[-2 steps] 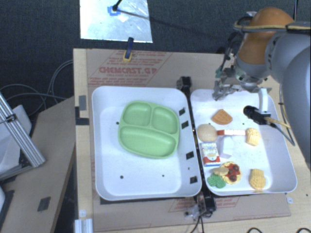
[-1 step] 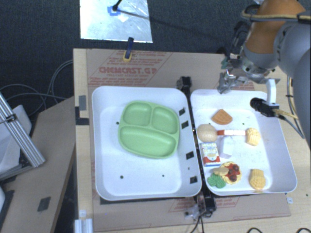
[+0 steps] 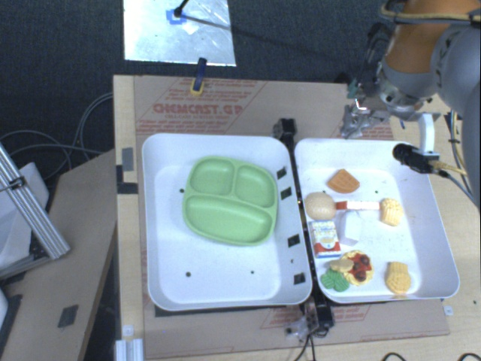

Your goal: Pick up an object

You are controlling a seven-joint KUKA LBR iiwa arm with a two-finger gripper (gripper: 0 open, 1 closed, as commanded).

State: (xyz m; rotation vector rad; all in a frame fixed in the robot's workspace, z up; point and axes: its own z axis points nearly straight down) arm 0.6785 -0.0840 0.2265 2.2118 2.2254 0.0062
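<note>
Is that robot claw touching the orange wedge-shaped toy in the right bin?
Apart. The camera view shows the gripper hovering beyond the right bin's far rim, with bare white floor between it and the orange wedge.

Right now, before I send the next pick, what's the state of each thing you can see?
gripper: above the right bin's far edge, holding nothing visible
green divided tray: flat in left bin, compartments bare
orange piece: lying in right bin
beige egg-shaped piece: against the left wall
small carton: lying flat
pizza toy: flat, near corner
</note>
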